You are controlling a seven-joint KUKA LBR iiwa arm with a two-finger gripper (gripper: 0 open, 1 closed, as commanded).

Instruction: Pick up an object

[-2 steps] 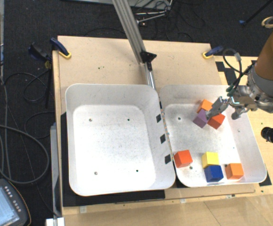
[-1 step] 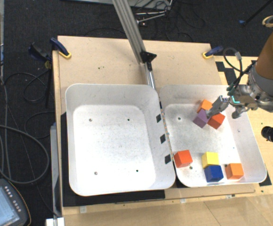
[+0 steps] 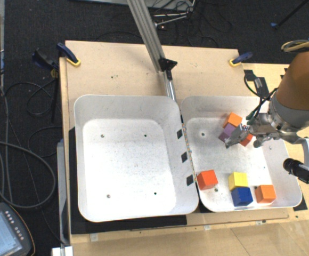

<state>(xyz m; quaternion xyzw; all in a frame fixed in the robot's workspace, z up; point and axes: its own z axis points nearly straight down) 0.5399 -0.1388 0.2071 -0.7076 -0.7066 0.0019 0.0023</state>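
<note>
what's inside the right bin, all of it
In the right bin: three orange blocks, a yellow block touching a blue block, and a purple block by the hand. The hand covers part of something reddish beside it.

1. The left bin (image 3: pixel 128 159) has a bare floor from wall to wall, open to a reach from above.
2. In the right bin (image 3: pixel 210 196), the arm (image 3: pixel 298 97) and gripper (image 3: pixel 243 134) hang over the upper right part, crowding an orange cube (image 3: pixel 232 120) and a purple cube (image 3: pixel 227 134).
3. Along the near wall sit an orange block (image 3: pixel 207 178), a yellow cube (image 3: pixel 238 180), a blue cube (image 3: pixel 242 196) touching it, and another orange cube (image 3: pixel 265 193) just beside; gaps there are tight.
4. The mid floor between the two groups is open.
5. A slanted pole (image 3: pixel 146 28) crosses the far bench edge.
</note>
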